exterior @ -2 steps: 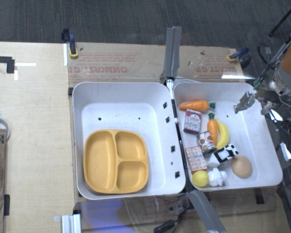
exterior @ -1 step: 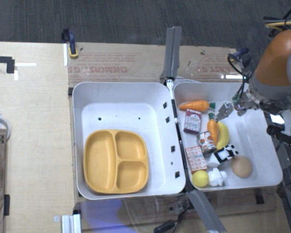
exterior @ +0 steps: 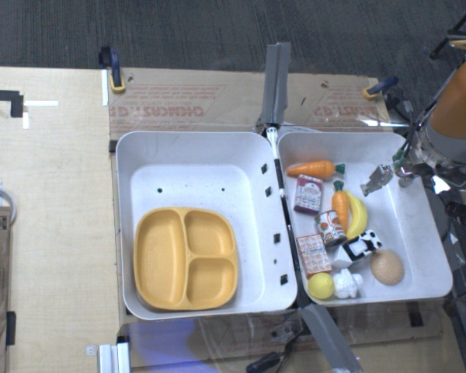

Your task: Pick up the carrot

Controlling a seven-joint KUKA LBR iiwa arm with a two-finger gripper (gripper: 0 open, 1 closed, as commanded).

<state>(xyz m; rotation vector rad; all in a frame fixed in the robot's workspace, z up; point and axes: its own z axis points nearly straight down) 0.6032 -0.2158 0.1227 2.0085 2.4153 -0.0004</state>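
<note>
- The arm [exterior: 450, 123] reaches in over the right bin's [exterior: 419, 231] right rim, its end effector [exterior: 377, 181] low above bare bin floor near the far-right corner; how far it is spread I cannot tell.
- One carrot [exterior: 311, 169] lies along the far wall, a second carrot [exterior: 340, 206] touching the banana [exterior: 356, 216].
- The left bin [exterior: 194, 165] holds a yellow divided plate [exterior: 187, 258] at its near-left corner.

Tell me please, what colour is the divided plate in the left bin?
Yellow plate, seen in the camera view.
</note>
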